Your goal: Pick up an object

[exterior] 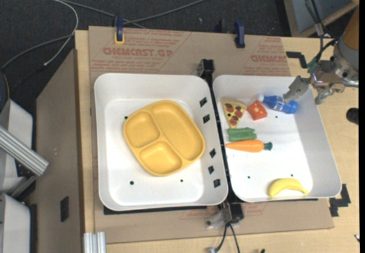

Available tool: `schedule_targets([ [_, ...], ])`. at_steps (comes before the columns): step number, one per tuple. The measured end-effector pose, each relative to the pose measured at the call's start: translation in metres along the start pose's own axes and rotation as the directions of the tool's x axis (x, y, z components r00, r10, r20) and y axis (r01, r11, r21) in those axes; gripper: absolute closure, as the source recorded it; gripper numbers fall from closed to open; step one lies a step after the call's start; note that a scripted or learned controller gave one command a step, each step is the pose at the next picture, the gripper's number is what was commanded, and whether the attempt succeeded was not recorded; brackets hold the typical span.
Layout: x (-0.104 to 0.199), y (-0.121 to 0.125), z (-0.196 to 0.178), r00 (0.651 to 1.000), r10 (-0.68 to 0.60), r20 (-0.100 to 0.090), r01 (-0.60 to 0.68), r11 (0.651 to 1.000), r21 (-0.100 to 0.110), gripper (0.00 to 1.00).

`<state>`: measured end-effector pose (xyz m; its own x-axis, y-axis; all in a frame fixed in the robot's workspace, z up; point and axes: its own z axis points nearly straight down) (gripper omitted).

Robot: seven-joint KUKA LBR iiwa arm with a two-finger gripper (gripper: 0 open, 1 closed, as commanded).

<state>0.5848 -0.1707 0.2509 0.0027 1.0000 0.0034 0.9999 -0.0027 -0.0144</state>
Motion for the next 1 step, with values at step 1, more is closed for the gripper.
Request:
schedule_targets([
  [1, 0.0006, 0.0023, -0.0077, 1.0, -0.003, 0.003, 0.003, 1.0, -0.014, 0.0],
])
